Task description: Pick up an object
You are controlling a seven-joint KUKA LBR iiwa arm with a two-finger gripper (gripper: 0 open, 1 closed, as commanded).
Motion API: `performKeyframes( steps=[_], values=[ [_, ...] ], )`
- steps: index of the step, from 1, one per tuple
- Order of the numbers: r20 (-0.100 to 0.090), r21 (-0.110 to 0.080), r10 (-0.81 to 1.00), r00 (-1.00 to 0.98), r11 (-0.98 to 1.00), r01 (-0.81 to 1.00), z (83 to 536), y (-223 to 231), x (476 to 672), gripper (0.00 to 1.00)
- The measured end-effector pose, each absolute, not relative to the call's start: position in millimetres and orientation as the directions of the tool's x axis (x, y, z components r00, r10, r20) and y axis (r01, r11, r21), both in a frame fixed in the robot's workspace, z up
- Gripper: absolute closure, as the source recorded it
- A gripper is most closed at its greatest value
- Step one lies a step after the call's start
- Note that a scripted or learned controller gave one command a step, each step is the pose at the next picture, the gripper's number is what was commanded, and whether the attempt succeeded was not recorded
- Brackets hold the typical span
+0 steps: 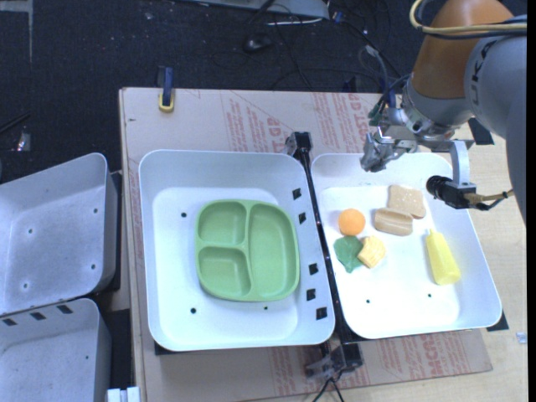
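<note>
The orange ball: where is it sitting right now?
The orange ball lies in the right-hand bin, near its left wall, just above the green leaf-shaped piece and left of the tan bread-like piece.

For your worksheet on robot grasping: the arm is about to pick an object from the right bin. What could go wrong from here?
1. The orange ball, green piece and yellow block crowd together, so the gripper may nudge a neighbour or grab two.
2. The ball is round and might roll away.
3. The two tan bread-like pieces overlap; lifting one could drag the other.
</note>
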State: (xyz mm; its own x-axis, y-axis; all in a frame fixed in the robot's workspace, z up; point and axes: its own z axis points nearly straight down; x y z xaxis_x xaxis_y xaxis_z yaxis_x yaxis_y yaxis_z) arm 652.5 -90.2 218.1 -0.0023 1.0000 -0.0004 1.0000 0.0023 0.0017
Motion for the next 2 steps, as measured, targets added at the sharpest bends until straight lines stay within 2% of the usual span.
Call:
performKeyframes(
  steps=[2],
  values=[
    [0.000, -0.004, 1.000, -0.005, 0.005, 1.000, 207, 7, 600.2, 1.00]
  ],
)
